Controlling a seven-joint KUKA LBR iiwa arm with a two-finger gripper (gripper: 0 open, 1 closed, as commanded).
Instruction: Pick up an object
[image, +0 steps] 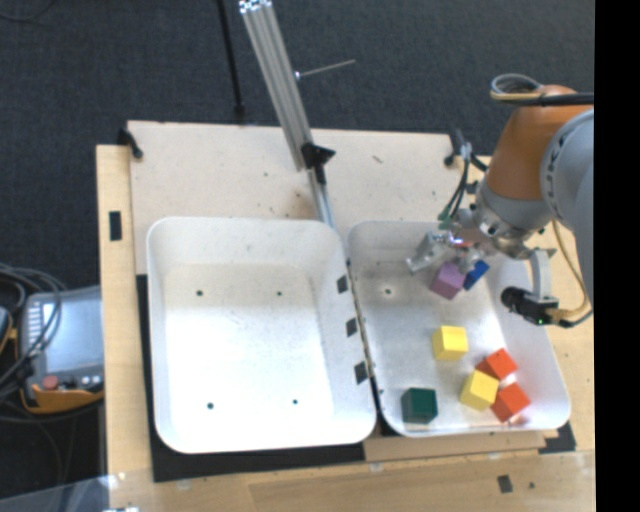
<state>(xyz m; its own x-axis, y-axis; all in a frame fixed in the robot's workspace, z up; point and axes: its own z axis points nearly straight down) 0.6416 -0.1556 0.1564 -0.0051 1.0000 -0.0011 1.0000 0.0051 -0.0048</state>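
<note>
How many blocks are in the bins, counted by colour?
Yellow blocks: 2
Orange-red blocks: 2
Green block: 1
Purple block: 1
Blue block: 1
Total: 7

Blocks (450, 342) all in rt bin (390, 300), tool (448, 258) over its rear.

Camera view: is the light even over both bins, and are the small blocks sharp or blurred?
In the camera view, the left bin is bright and nearly washed out, with soft shadow along its rim; the right bin looks slightly greyer. The yellow block and green block are soft-edged but readable; the gripper area looks blurrier.
</note>
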